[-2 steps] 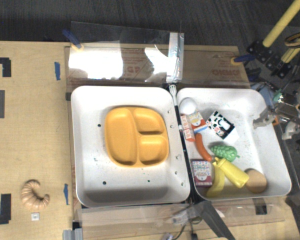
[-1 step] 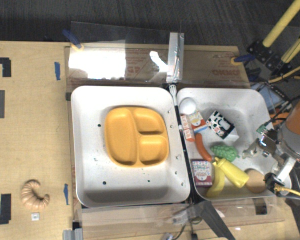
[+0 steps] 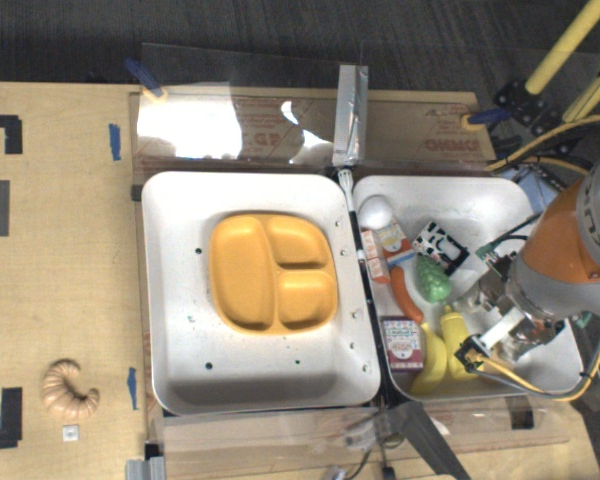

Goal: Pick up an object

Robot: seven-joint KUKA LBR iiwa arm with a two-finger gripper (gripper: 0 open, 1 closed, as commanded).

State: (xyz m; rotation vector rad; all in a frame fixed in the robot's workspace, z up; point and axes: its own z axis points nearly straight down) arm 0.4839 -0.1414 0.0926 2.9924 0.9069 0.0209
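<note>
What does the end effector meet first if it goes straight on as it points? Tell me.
Most likely the yellow toy in the right bin: the end effector sits beside it, slanting down toward it. Depth is unclear from above, so it could reach the bin floor instead.

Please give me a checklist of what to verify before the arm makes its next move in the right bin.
1. Gripper over the right bin: ok.
2. Things to pick lie in that bin: ok; carrot, green toy and pink box among them.
3. Space around each thing: not ok; carrot, green toy and yellow toy lie crowded together.
4. Gripper holds something: cannot tell.
5. Things hidden under the arm: cannot tell.
</note>
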